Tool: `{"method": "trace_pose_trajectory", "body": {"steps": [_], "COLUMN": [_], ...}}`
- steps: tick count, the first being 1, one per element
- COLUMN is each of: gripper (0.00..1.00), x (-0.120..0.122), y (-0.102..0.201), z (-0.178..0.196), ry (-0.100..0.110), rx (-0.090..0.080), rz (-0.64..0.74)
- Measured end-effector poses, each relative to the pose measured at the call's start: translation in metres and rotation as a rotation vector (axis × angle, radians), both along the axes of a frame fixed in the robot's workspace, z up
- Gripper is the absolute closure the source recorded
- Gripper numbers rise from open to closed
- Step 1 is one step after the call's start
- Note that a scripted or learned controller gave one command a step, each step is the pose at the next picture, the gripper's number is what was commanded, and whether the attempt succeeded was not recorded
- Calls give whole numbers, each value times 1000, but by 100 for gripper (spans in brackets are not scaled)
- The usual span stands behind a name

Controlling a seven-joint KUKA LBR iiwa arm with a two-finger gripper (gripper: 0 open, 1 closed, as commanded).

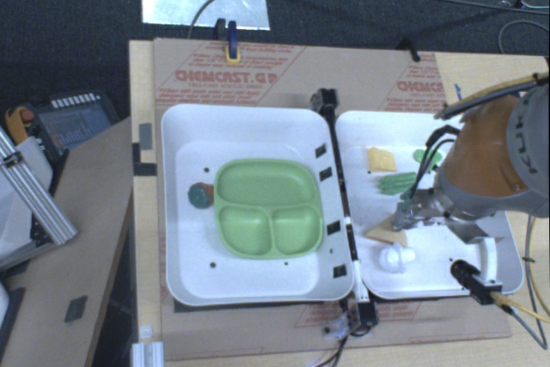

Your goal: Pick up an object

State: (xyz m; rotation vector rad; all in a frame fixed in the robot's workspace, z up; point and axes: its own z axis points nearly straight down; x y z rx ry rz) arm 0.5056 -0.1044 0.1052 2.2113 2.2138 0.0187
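Low over the right bin (516, 266), the pincer (411, 215) hangs beside a tan wedge (381, 229); its grip I cannot tell. That wedge looks light, stiff, thin-edged; best pinched across its flanks.

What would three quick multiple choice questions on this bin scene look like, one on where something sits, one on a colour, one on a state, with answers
1. Where does the divided tray sit?
A. left bin
B. right bin
C. on the cardboard

2. What colour is the tray?
A. blue
B. light green
C. red

3. How does the small teal round piece lie relative to the tray?
A. inside a compartment
B. under the arm
C. beside its left edge

Answers:
1 A, the tray lies on the floor of the left bin.
2 B, its whole surface is pale green.
3 C, it rests on the bin floor next to the tray's left rim.
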Motion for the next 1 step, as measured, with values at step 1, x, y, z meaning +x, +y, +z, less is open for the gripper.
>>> {"method": "trace_pose_trajectory", "body": {"steps": [1], "gripper": [100], "x": [-1], "y": [-10], "z": [59], "ry": [10], "rx": [-2], "rz": [1]}}
